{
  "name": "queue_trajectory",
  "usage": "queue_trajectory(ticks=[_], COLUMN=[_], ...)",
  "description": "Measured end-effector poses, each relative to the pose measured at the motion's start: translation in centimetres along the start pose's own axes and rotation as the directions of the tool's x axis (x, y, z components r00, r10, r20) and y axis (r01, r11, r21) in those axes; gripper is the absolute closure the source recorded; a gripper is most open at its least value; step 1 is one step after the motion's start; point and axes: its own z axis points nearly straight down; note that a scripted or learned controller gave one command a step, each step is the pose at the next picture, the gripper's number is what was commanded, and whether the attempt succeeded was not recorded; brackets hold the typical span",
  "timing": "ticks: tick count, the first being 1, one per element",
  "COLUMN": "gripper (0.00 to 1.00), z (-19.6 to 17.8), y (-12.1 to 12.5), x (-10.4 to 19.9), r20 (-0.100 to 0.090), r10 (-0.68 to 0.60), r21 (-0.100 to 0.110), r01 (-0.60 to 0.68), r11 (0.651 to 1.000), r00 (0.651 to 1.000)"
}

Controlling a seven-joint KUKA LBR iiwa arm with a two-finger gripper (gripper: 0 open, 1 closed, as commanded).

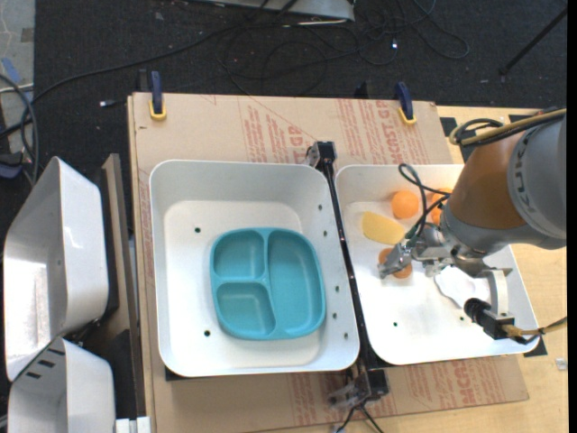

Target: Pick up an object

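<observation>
Orange ball (406, 204) in the right bin (424, 345), toward its far side, just beside a yellow piece (382, 228). Small orange-brown piece (395, 262) nearer the bin's middle, right at the gripper (416, 253) — touching or gripped, cannot tell. Finger spread not readable; arm (509, 188) over the bin's right half. Left of that bin, across the divider — a second bin (171, 242) holding a teal tray (267, 282).

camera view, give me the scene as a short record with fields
left bin: holds a teal divided plate
right bin: yellow piece, orange ball, small orange-brown item
arm: reaches over the right bin from the right
gripper: low in the right bin, at the small orange-brown item
grasp: cannot tell
</observation>
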Motion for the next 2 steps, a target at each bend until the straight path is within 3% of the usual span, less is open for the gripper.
queue_trajectory(ticks=[1,2], gripper=[1.00,1.00], z=[-1.3,-5.7], y=[0.1,0.7], x=[0.0,-0.2], r20=[0.001,0.002], r10=[0.002,-0.003], r21=[-0.004,-0.009], r01=[-0.002,0.003], r11=[1.000,1.000], r00=[1.000,1.000])
